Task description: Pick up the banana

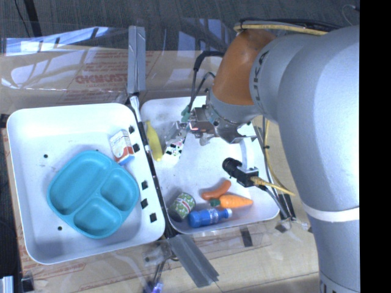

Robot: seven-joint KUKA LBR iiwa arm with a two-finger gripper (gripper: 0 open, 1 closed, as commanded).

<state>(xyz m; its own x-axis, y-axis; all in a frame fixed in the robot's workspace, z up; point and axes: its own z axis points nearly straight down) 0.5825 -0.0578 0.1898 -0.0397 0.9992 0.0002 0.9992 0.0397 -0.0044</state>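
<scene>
Banana lies in right white bin on cluttered bench.

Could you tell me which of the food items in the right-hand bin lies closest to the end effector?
The banana, yellow and lying along the right bin's left wall, just left of the end effector. The carrot and sausage lie farther, toward the front.

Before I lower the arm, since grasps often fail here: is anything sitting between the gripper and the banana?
Nothing visible does. The gripper hangs in the right bin just beside the banana, which lies along the bin's left wall. The carrot and bottle lie well away.
</scene>
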